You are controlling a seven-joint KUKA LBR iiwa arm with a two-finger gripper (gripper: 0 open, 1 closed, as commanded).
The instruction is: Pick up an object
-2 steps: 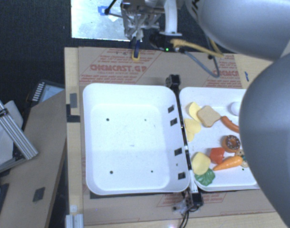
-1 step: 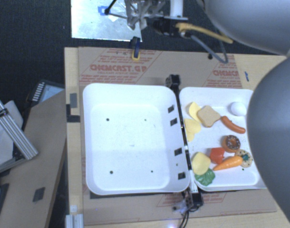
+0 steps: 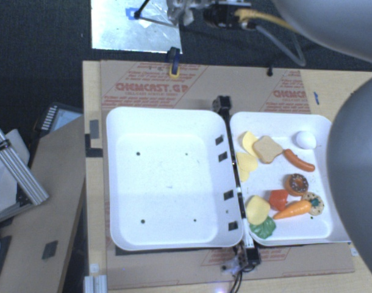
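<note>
1. Leftmost: left bin, white and shallow, taking up the middle of the bench. Nothing here for this step.
2. Farther right, at the top edge: gripper, hanging past the far end of the bench over a shiny metal sheet. Open or closed: cannot tell, too blurred and small. Nothing visibly held.
3. Step in hand, by judgement: the very start, before any approach. Not yet over either bin.
4. Right again: right bin, touching the left bin along a shared edge and holding all the toy food. Near its left wall, yellow slices with a bread slice just beside them; lower down, a yellowish lump on a green leaf.
5. Farther right in that bin: red piece, carrot, sausage, white egg.
6. All of these well apart from the gripper, nearer the camera and to its right.
7. Next move, likely: swing over the right bin, choose a piece standing clear of its neighbours such as the egg, then descend.
</note>
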